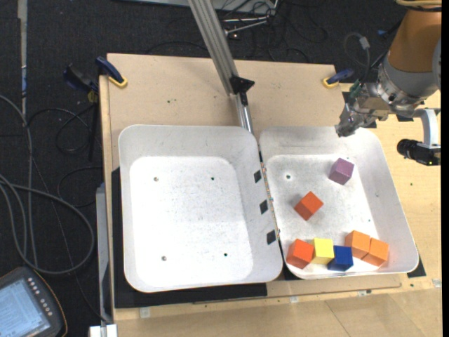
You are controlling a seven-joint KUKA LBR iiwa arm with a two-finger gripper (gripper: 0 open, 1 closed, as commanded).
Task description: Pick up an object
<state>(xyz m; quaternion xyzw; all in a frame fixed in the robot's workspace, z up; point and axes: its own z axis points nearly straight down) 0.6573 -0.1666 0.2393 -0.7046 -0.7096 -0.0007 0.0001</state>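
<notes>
The right bin (393, 188) holds several small cubes. A purple cube (342, 170) lies near its far side, and an orange cube (308, 206) sits mid-bin. Along the near wall stand an orange cube (301, 253), a yellow cube (323, 248), a blue cube (342, 258) and two more orange cubes (368, 247). My gripper (348, 126) hangs over the bin's far right rim, above and just right of the purple cube, with nothing visibly between its fingers.
The left bin (130, 188) lies beside the right one. A slanted metal pole (214, 37) crosses the bench's back toward the gap between the bins. Blue-yellow clamps (109, 71) hold the board's far corners.
</notes>
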